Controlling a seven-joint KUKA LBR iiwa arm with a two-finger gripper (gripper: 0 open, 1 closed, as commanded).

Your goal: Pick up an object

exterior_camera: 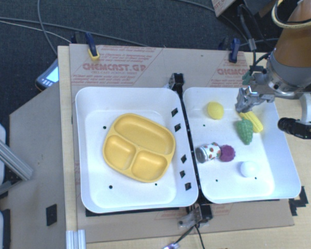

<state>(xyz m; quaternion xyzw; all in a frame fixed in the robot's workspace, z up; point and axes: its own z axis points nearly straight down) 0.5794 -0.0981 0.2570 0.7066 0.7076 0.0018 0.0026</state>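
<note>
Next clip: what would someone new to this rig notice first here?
The big yellow divided plate stands out, lying alone in the left bin. Next comes the cluster of small toys in the right bin: a yellow ball, corn, green broccoli and a purple piece. The gripper hangs over that bin's far side, near the corn.

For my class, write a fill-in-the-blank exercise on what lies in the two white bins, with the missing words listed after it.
1. The yellow divided plate lies in the ____ bin of the view.
2. The plate has ____ compartments.
3. The green toy lies right beside the ____ corn cob.
4. The gripper hangs over the ____ bin, near the corn cob.

Missing words: left; three; yellow; right
</note>
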